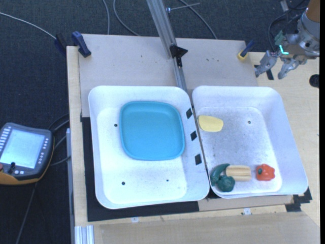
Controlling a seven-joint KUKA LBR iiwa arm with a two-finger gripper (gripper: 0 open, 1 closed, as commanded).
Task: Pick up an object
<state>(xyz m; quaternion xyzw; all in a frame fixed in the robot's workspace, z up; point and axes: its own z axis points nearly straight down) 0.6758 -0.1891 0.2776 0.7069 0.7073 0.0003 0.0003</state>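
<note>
Four objects [210,123], well apart from gripper [274,68]

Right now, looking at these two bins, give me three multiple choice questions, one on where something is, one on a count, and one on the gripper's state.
1. Where does the blue plate lie?
A. in the left bin
B. in the right bin
C. on the bench outside the bins

2. How many small objects lie in the right bin?
A. two
B. four
C. six

3. How is the gripper?
A. shut on the red object
B. open, above the bench beyond the right bin's far corner
C. pressed onto the blue plate

Answers: 1 A, the plate fills that bin's middle. 2 B, yellow piece, green object, tan piece and red object. 3 B, its fingers are spread with nothing between.
</note>
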